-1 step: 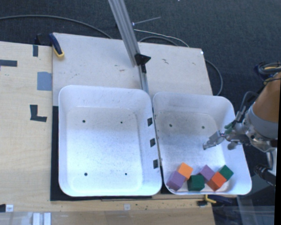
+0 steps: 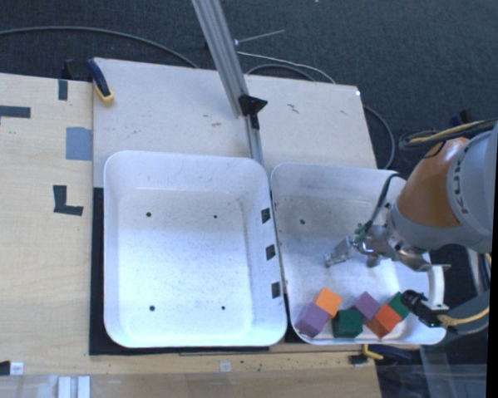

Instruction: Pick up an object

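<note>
Nothing lifted yet! The gripper [image 2: 339, 257] hangs over the right bin [image 2: 316, 189], right of centre in the frame, its fingers spread apart with nothing between them. The grab is all still to come, by my reading. The targets huddle along that bin's lower edge: an orange block [image 2: 328, 301], purple block [image 2: 312, 319], green block [image 2: 347, 324] and a red-orange block [image 2: 383, 319], small, bright, tightly packed.

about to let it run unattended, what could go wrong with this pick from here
1. The small blocks are packed together in the right white bin's near corner: purple cube, orange cube, green cube. The tool may nudge neighbours or close on two.
2. That cluster hugs the bin wall, which may block the tool.
</note>
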Controlling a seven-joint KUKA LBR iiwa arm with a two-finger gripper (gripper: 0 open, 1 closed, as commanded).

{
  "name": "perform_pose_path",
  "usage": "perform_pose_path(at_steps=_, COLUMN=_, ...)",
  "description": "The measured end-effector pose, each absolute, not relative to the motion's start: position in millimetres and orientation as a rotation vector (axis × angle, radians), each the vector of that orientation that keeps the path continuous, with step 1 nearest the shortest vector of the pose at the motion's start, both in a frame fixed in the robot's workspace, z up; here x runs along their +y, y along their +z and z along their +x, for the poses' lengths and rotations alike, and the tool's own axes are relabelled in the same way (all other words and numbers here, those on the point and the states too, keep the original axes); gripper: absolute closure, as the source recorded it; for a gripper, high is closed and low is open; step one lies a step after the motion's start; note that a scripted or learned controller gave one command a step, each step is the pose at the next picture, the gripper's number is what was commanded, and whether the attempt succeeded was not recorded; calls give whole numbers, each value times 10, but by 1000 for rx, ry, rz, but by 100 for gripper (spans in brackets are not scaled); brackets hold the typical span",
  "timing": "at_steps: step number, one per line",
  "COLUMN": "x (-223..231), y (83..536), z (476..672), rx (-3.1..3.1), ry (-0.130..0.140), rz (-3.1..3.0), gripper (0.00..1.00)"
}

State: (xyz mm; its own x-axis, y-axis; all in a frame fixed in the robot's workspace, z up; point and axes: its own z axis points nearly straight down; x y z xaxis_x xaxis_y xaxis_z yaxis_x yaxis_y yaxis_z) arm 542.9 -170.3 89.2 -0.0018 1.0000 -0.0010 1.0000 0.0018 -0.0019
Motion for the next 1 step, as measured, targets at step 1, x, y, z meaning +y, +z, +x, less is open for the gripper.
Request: perform_pose_path(at_steps=1, x=-1587, y=919, z=5812, rx=-2227, ry=-2, rz=-2218, gripper=0)
